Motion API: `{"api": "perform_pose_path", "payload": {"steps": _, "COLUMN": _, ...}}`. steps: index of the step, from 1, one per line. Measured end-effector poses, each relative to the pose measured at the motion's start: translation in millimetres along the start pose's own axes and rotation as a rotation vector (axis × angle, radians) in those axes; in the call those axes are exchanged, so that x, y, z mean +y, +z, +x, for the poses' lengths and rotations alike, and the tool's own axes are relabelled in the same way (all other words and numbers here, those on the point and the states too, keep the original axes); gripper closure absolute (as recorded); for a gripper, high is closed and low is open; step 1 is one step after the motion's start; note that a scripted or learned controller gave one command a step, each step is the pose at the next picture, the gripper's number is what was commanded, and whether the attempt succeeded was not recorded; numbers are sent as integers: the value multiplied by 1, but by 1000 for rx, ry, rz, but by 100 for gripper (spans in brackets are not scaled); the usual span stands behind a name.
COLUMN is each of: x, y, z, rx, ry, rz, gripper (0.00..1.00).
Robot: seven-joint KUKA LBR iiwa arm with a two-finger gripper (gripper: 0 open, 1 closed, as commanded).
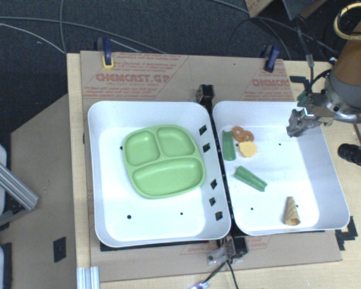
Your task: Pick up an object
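Gripper (298, 125) hovering over right bin (313, 161) upper edge, jaw state indiscernible | green sticks (250, 178), pretzel (242, 134), cone (291, 211) lying loose | green divided plate (163, 160) sitting in left bin (108, 161)

Robotics lab: clamped bench board (138, 74), floor cables (60, 23).

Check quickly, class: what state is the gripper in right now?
Gripper: cannot be told; it hovers over the right bin's upper right, nothing visibly held.
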State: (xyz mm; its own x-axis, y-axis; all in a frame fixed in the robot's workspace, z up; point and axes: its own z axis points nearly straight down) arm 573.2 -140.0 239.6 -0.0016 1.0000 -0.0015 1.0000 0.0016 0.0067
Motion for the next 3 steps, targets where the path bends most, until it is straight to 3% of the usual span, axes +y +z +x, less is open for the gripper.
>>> {"api": "perform_pose_path", "payload": {"steps": 1, "x": 4, "y": 10, "z": 57, "rx": 4, "ry": -4, "rz": 9, "gripper": 100}}
{"api": "perform_pose_path", "payload": {"steps": 3, "x": 27, "y": -6, "z": 161, "rx": 4, "ry": -4, "rz": 5, "gripper": 100}}
